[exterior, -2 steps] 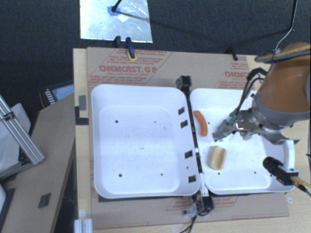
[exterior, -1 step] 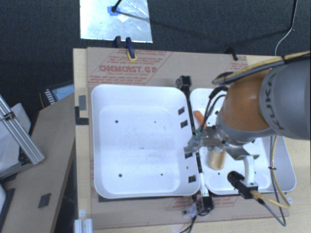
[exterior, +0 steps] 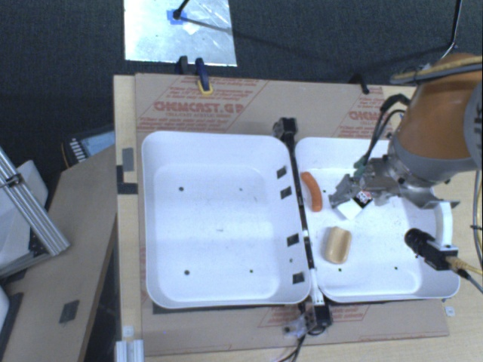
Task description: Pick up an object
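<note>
- While the arm reaches in from the right over the right bin, its gripper hangs low above that bin's floor, near the back left part.
- Whether its grey metal fingers are spread or pressed together I cannot tell; they blur against a small white block just below them, and nothing can be made out pinched between them.
- An orange sausage-shaped object, smooth and slightly curved, lies on the right bin's floor just left of the gripper, close to the divider between the bins.
- A tan, rounded object like a small bread roll lies nearer the front, apart from the gripper.
- Both bins are shallow, glossy white plastic with rounded corners; the left bin shows a few small dark dots on its floor.
- They rest on a brown cardboard sheet with red lettering.
</note>
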Robot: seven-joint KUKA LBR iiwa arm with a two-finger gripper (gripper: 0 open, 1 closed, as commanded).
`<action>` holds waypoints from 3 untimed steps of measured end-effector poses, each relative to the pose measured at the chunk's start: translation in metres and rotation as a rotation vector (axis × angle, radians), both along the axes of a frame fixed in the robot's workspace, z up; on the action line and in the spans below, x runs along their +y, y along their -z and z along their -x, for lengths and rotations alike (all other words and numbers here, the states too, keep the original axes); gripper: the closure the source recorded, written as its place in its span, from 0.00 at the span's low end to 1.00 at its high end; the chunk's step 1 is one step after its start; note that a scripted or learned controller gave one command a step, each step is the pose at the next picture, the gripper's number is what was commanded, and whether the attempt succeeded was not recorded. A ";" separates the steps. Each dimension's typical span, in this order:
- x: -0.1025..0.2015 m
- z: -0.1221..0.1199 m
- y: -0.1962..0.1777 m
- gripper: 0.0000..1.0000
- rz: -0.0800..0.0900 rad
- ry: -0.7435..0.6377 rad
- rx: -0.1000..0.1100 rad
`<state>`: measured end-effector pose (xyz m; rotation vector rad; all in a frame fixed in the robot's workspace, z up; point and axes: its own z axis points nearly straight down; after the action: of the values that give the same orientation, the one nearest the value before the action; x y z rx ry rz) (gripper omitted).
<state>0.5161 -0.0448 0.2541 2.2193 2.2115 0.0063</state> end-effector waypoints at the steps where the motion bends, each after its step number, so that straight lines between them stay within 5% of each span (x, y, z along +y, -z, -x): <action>1: -0.012 0.031 0.073 0.00 -0.004 -0.002 0.014; 2: 0.049 0.023 0.070 0.00 -0.004 -0.012 0.008; 3: -0.029 0.019 0.049 0.00 0.001 0.002 0.005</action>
<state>0.4974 -0.0741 0.2049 2.2241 2.2111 -0.0003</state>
